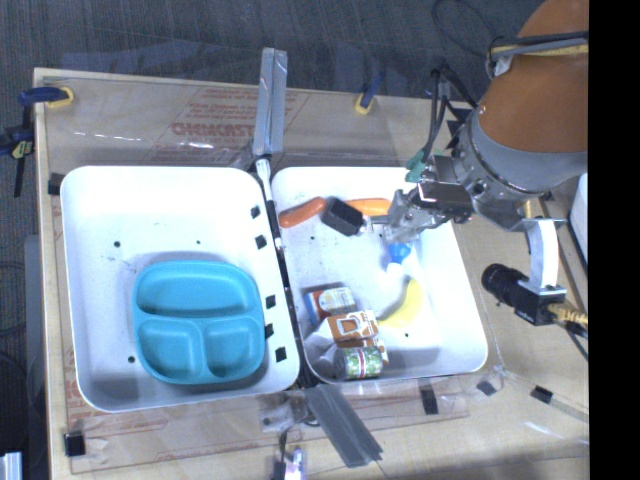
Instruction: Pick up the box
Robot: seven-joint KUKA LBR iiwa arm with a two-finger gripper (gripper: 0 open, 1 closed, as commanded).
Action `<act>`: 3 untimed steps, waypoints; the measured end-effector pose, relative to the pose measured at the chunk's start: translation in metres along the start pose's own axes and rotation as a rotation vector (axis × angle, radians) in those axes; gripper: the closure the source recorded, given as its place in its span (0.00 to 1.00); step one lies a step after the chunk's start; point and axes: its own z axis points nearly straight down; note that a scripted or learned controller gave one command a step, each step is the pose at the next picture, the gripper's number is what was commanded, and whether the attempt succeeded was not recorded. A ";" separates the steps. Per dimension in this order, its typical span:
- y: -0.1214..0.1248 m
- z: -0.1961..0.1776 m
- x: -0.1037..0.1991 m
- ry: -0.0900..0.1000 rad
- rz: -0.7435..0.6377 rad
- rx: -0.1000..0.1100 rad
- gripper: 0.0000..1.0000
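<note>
Two shallow white bins sit side by side on a wooden bench. The left bin [90,228] holds a glossy blue divided tray [197,320] with rounded corners. The right bin [450,268] holds the clutter: an orange hot dog shape [301,211], a black block [343,217], a small blue item [396,255], a curved yellow banana [403,304], a green can [360,362] on its side, and the box [355,325], a small printed carton in orange and white, lying near the bin's front edge between another small packet [331,299] and the can.

The gripper [407,223] hangs over the bin's far side, well apart from the box; we cannot tell how its jaws stand.

We judge the arm must travel toward the front edge, come down squarely on the carton's flat sides, and avoid nudging the can touching it. Thin card may crush or slip.
</note>
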 end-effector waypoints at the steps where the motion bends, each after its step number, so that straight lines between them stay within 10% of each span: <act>1: 0.001 -0.010 0.001 -0.001 -0.009 0.003 1.00; 2: 0.001 -0.019 0.003 -0.002 -0.017 0.005 1.00; 3: 0.000 -0.047 -0.058 0.008 0.683 -0.011 1.00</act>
